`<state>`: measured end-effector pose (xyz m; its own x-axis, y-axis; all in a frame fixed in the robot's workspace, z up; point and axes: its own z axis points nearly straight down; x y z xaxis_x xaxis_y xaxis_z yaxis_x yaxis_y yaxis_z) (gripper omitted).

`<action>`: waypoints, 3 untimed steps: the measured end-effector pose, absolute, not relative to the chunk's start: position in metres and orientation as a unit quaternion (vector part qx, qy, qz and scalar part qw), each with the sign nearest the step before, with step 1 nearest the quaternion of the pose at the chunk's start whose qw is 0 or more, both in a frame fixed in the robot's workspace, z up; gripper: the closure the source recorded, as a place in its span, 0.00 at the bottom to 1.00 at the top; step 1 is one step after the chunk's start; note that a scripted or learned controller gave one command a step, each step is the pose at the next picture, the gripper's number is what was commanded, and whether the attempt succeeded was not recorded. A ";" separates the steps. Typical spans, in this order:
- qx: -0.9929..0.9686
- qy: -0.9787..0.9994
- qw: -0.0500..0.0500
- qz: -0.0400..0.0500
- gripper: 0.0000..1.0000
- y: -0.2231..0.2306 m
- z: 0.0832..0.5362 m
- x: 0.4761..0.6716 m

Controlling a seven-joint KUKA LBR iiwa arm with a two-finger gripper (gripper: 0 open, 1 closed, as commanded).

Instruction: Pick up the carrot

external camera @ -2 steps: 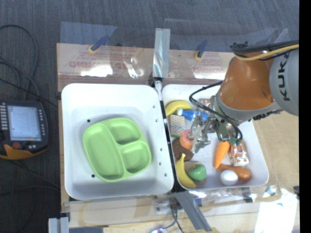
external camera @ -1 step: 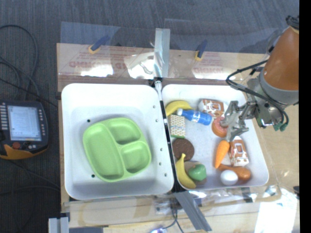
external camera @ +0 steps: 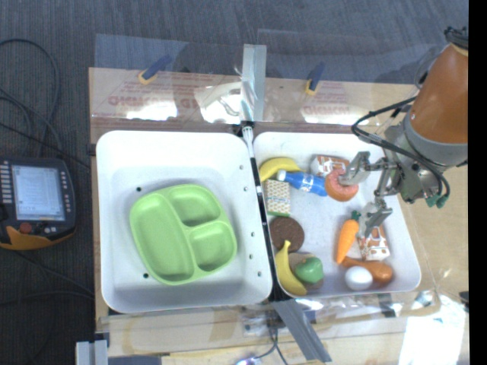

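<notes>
Carrot (external camera: 347,237) between carton (external camera: 374,244) and egg (external camera: 358,278)

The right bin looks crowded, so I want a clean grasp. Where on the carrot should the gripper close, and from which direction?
Grip the carrot across its thick orange middle, coming straight down. It lies nearly lengthwise, green top toward the gripper and tapered tip toward the egg. Probably close the fingers across its width; a small carton crowds one side, so the bare bin floor gives more room.
</notes>
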<state>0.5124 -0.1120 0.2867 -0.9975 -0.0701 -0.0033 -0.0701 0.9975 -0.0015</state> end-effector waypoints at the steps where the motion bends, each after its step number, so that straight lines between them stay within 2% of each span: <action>1: 0.048 0.999 0.004 -0.001 0.00 -0.116 0.102 0.512; 2: 0.048 0.999 0.010 -0.003 1.00 -0.116 0.115 0.516; 3: -0.010 1.000 0.005 0.000 1.00 -0.042 0.215 0.557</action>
